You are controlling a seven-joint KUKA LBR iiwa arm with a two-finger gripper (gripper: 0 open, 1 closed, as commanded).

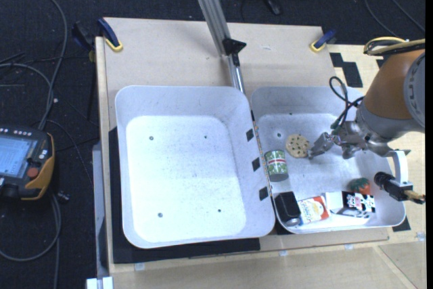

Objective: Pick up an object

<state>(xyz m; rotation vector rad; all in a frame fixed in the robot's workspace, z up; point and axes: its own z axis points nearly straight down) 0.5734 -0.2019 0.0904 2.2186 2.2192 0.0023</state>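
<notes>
On the desk (169, 54) two white bins sit side by side. The arm (399, 95) reaches in from the right over the right bin (298, 101), and its gripper (323, 145) hangs low near the middle of that bin, pointing left. Whether the fingers are spread or pressed together cannot be told from here; nothing is seen between them.

Just left of the gripper lies a round tan cookie-like piece (295, 143), close to the tip but apart from it. Nearer and further left, a small green can (275, 165) lies against the bin's left wall. Along the near edge sit a black block (287, 207), a red and white packet (313, 208), and a black and white carton (358, 202), with a green and red object (358, 184) just beyond the carton. The left bin (183, 166) lies beside it.
</notes>
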